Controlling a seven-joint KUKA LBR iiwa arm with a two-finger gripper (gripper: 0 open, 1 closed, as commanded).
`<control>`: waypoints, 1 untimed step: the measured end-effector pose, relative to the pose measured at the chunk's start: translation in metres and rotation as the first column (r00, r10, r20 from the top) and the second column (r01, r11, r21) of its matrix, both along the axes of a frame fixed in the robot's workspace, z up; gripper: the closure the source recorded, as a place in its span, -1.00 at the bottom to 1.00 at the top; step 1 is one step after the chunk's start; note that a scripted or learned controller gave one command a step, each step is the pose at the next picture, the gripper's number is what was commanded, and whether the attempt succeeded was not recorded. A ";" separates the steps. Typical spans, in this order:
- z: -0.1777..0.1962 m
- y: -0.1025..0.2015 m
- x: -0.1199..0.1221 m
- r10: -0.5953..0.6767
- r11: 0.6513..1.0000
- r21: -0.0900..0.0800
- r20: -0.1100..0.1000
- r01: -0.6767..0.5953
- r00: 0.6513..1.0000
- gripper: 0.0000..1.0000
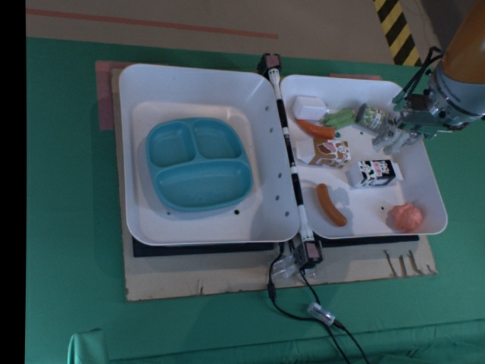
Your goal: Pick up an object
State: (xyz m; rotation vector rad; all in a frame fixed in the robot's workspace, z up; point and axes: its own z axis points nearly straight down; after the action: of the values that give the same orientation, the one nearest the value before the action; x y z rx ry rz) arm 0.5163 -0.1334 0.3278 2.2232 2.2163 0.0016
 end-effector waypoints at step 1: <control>-0.017 -0.051 0.086 -0.002 1.000 -0.004 0.003 0.002 1.000 1.00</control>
State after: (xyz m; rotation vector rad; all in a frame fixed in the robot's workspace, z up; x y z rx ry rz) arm 0.6018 -0.1845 0.3113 2.2219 2.2112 0.0008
